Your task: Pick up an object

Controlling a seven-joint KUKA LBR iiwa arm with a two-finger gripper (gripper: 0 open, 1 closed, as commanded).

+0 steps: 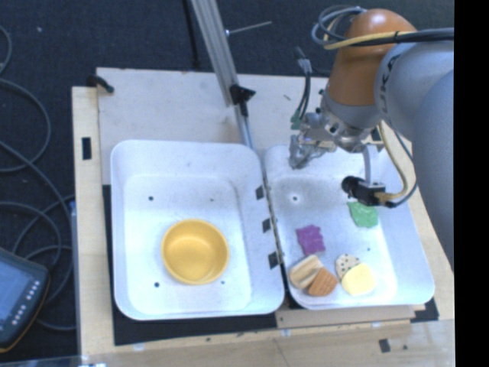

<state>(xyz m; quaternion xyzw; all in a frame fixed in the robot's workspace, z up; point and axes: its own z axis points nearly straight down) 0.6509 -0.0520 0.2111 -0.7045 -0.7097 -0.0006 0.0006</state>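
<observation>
Yellow bowl (no readable label) in left bin.

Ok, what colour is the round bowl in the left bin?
Yellow; the round bowl shows clearly in the camera view.

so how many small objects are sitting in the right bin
6 in the right bin: green piece by the right wall, purple block mid-bin, and tan block, orange wedge, dotted piece and yellow round clustered at the front. The arm may hide more.
</observation>
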